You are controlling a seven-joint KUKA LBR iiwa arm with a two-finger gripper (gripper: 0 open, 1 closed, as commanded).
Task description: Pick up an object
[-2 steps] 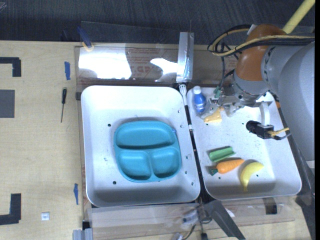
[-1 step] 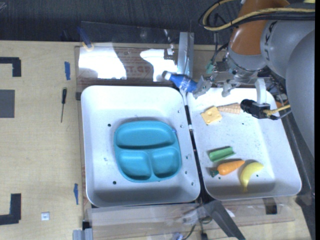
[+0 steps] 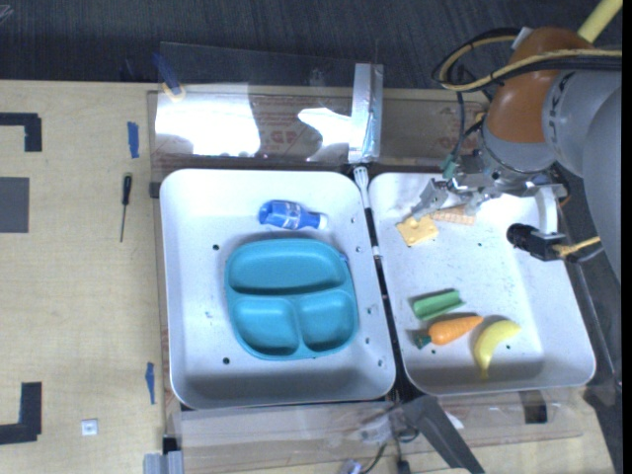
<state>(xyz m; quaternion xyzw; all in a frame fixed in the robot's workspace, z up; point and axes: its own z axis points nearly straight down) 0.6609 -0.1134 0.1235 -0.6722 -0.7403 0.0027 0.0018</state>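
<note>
The arm [image 3: 553, 107] reaches in over the far corner of the right bin [image 3: 553, 363], and its hand [image 3: 441, 194] hangs low just above a small yellow wedge [image 3: 418, 230], pale and cheese-like with a notched edge; whether the wedge sits between the fingers, or how the fingers stand, I cannot tell. Nearer the front of the same bin lie a green pod-shaped piece [image 3: 435, 302], an orange carrot [image 3: 452, 330] just beside it, and a yellow banana [image 3: 493, 342] touching the carrot's end. The left bin [image 3: 188, 363] holds a blue divided tray [image 3: 290, 297] and, behind it, a small blue-and-white bottle [image 3: 289, 216] on its side; both bins rest on the wooden tabletop [image 3: 69, 294].
</note>
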